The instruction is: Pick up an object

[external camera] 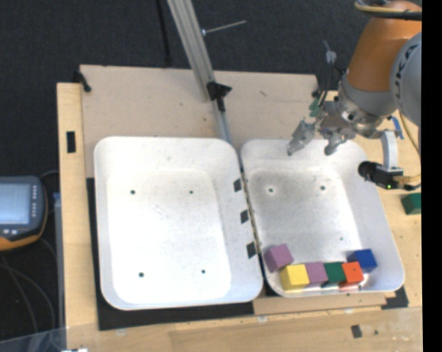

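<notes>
My gripper (313, 146) hangs above the far edge of the right bin (308, 204), open, with nothing between its fingers (297, 142). Several small blocks lie along the near edge of that bin, far from the gripper: a purple block (278, 256), a yellow block (295, 276), a second purple block (317, 272), a green block (333, 271), an orange block (352, 273) and a blue block (363, 259).
The left bin (166, 218) sits beside the right one. A slanted metal rod (199, 50) rises behind the bins. A small green thing (412, 203) lies on the bench at the right, and a grey device (12, 207) sits left of the bench.
</notes>
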